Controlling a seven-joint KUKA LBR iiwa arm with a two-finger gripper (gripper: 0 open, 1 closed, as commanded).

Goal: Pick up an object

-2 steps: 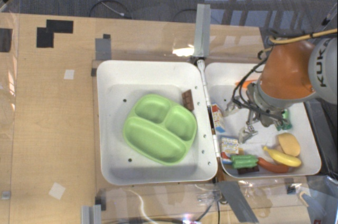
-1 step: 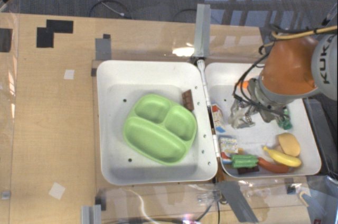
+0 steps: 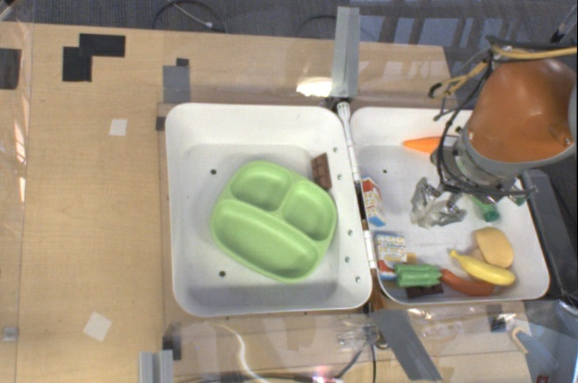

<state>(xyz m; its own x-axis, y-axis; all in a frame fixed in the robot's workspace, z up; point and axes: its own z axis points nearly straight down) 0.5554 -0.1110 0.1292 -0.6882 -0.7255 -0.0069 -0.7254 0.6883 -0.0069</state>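
Here, find the gripper [image 3: 440,205] down inside the right bin [image 3: 390,166], roughly mid-floor, hanging from the grey arm [image 3: 488,163] under its broad orange band [image 3: 522,112]. Cannot tell from this slanted overhead view whether it stands open or closed, and can make out nothing gripped in it: just bright metal over bare white floor.

Around it, scattered in that same bin:
- an orange carrot [image 3: 422,144] near the far wall, partly tucked under the arm;
- a small green piece [image 3: 489,212] just beside the gripper, on the side toward the arm;
- a tan potato-like lump [image 3: 494,246] nearer the front, touching or almost touching a yellow banana [image 3: 483,269];
- a reddish-brown piece [image 3: 463,283] lying along the front wall under the banana's end;
- a green bar [image 3: 417,272] beside it, with something dark just beneath, too small to name;
- a blue-and-white packet [image 3: 389,243] and a red-and-white packet [image 3: 369,202] close to the divider between the bins.

Over in the left bin [image 3: 199,146], see a green divided plate [image 3: 275,220] lying flat and turned at an angle, with a brown bar [image 3: 321,172] by the plate's far right corner — near the bin's right wall, well apart from the gripper.

Under both bins, note the pale wooden bench [image 3: 81,219].
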